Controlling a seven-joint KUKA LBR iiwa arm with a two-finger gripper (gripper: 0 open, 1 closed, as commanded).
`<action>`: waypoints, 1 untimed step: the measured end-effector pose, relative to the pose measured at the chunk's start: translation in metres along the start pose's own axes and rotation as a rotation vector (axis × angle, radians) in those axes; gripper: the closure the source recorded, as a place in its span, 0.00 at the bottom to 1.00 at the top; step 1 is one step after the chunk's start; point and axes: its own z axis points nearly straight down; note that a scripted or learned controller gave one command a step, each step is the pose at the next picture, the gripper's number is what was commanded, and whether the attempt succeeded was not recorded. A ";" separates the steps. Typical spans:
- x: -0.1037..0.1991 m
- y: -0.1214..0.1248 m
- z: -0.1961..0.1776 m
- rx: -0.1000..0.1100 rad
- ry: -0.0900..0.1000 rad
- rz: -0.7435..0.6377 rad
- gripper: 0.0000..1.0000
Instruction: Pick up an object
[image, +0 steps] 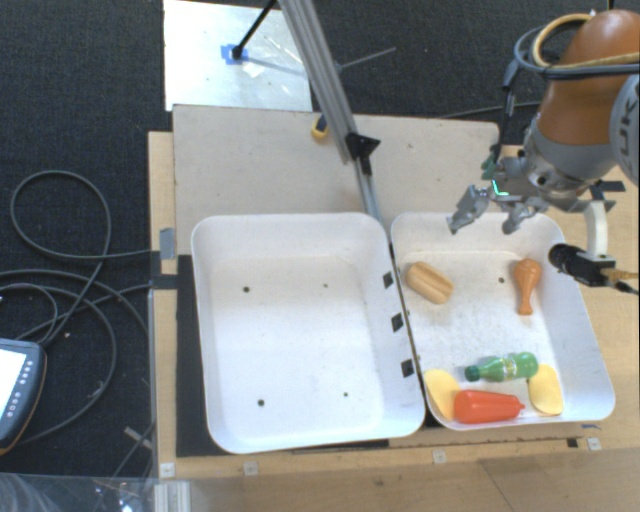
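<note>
My gripper hangs open over the back edge of the right bin, with nothing between its fingers. In that bin a tan bread roll lies at the back left, below and left of the gripper. A brown drumstick-shaped toy lies below and slightly right of it. Along the front wall sit a green bottle, a red-orange carrot-like piece and two yellow pieces.
The left bin lies beside the right one, with black clips along the shared wall. A grey pole slants across the back board. Cables and a tablet lie on the floor at left.
</note>
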 end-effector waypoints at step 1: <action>0.000 0.001 -0.002 -0.004 -0.001 0.001 0.00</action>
